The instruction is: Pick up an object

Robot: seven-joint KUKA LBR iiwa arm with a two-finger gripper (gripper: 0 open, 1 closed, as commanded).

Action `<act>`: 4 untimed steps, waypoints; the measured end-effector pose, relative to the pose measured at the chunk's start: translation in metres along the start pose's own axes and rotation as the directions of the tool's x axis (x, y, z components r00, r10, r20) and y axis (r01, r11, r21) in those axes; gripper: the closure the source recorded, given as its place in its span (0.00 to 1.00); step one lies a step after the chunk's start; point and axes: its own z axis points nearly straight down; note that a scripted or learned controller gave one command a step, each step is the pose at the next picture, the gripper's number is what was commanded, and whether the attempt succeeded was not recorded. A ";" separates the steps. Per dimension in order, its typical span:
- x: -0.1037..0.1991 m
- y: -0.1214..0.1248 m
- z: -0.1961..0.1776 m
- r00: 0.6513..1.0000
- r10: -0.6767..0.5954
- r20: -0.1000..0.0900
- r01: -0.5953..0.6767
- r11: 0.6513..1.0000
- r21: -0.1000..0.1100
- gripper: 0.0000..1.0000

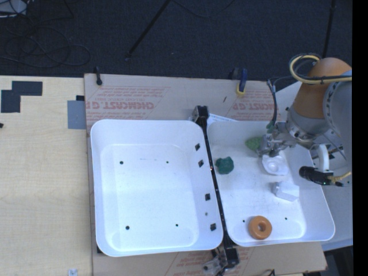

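My gripper (271, 148) hangs low over the back of the right bin (322, 211), on the grey arm with the orange band (322, 91) that comes in from the right. A pale green lump (253, 143) lies just left of the gripper. A white rounded piece (275, 166) sits directly in front of it, close beneath. A dark green object (224, 165) rests near the bin's left wall. A small translucent white block (286, 190) lies mid-bin, and an orange ring (260, 227) sits near the front wall.
The left bin (109, 154) stands beside the right one, parted from it by a black divider strip (208, 177). Both bins rest on a cardboard sheet (149, 99). A black-handled part (315, 175) of the arm juts over the right bin's right side.
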 end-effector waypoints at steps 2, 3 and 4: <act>-0.019 -0.015 0.010 1.000 0.001 0.000 -0.001 1.000 -0.006 0.00; 0.040 0.003 0.010 1.000 -0.004 -0.002 0.004 1.000 -0.008 0.00; -0.017 0.002 0.009 1.000 0.003 0.003 -0.003 1.000 -0.009 0.00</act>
